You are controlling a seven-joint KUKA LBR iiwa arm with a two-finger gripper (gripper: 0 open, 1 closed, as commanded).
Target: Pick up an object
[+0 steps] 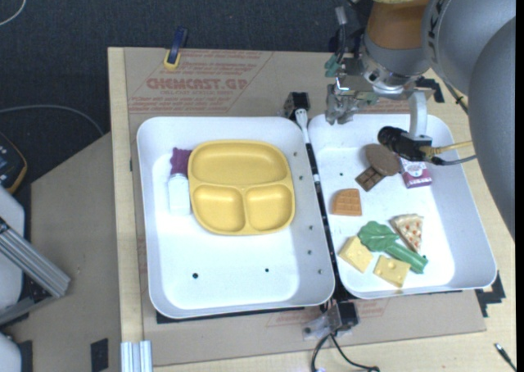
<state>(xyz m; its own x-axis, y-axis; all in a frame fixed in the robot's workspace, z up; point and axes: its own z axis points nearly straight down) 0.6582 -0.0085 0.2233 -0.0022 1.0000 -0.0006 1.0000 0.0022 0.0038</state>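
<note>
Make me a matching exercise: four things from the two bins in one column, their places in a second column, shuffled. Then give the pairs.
Things:
1. yellow divided plastic tray
2. tan waffle-patterned square
3. pizza-slice toy
4. two-finger gripper

Places:
A. right bin, near its right side
B. above the right bin's far left corner
C. left bin
D. right bin, near the divider

Pairs: 1-C, 2-D, 3-A, 4-B

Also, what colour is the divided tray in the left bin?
Yellow. The tray shows best in the camera view, lying in the left bin.
</note>
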